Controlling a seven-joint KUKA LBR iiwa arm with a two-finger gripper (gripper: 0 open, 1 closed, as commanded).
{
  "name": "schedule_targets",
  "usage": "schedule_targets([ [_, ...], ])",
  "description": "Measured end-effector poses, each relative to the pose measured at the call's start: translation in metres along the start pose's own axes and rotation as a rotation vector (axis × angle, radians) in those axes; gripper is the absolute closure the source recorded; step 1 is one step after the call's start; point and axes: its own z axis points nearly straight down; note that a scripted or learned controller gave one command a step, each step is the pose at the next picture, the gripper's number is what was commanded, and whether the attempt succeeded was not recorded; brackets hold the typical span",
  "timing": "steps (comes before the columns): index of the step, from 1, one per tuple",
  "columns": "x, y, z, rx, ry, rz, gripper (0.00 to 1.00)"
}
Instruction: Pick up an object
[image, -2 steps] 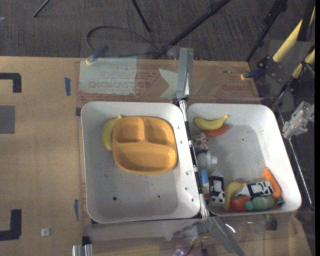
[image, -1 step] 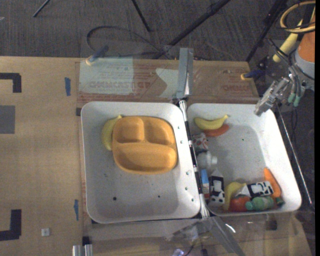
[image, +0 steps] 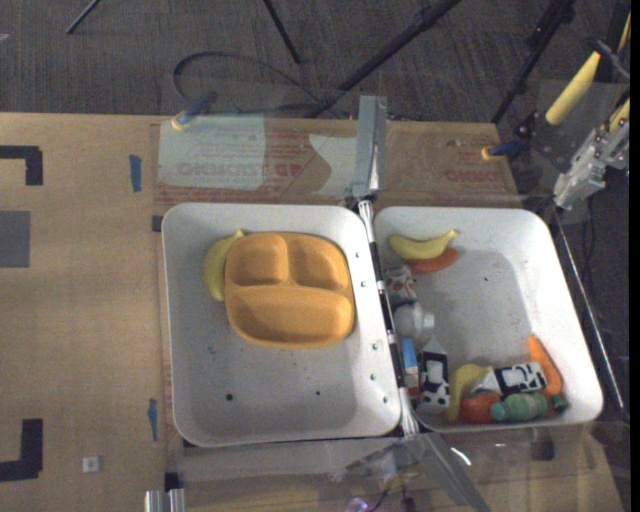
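Lying well apart from the jaws (image: 592, 170) (upper right): banana (image: 422, 243).

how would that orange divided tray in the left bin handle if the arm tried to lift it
The orange divided tray looks like rigid moulded plastic, so probably stiff and light. It is broad with rounded edges, so it would likely be hard to pinch and may slide on the left bin. One edge rests over a yellow banana, so it may rock.

Toys cluster in the right bin (image: 510, 290); an orange tray (image: 290, 288) fills the left.
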Motion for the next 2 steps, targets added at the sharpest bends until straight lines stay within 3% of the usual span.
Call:
schedule_targets([
  [1,-0.03,0.018,0.075,0.0,0.008,0.072,1.0],
  [2,0.014,0.071,0.126,-0.001,0.007,-0.036,1.0],
])
